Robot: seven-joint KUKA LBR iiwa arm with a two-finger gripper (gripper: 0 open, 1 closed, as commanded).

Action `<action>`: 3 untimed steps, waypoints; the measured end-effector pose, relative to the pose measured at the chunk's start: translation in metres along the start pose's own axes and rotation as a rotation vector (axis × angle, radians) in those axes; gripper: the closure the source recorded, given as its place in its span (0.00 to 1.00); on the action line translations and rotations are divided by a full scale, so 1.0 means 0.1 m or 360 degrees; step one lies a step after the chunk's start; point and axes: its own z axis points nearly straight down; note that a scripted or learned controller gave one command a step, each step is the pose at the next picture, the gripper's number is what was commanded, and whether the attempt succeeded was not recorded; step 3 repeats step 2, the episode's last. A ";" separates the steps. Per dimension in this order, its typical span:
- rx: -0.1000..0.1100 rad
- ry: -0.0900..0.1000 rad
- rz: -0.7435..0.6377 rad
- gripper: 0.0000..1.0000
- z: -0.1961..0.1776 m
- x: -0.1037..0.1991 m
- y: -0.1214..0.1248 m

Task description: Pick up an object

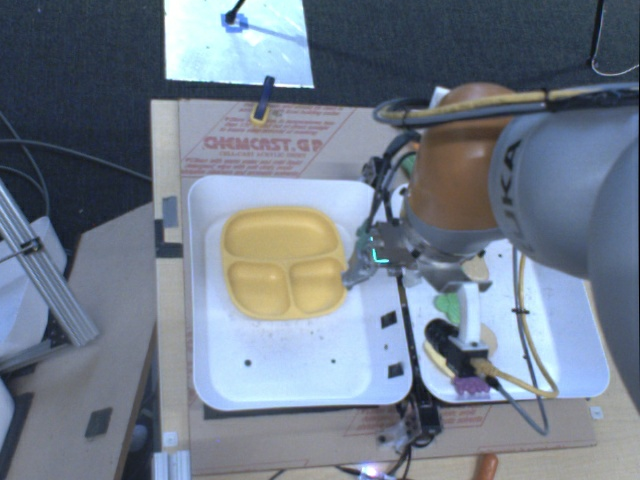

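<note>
Yellow plastic divided plate (282, 262): lies flat in the left bin (300, 373), near its upper middle. Gripper (357, 271): low at the plate's right rim, apparently touching; how wide it stands and whether it holds anything cannot be told. Right bin (585, 353): small mixed items, partly hidden. Advice: straddle the raised rim squarely, close firmly, lift straight.

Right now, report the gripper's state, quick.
Gripper: cannot be told; it sits at the right edge of the yellow tray in the left bin.
</note>
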 end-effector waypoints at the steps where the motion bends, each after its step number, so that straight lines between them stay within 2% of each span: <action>1: -0.0001 0.0000 -0.0009 0.00 0.99 0.31 0.62; 2: 0.0004 0.0001 0.0011 0.00 0.54 -0.54 0.09; 3: 0.0004 0.0001 0.0011 0.00 0.54 -0.54 0.09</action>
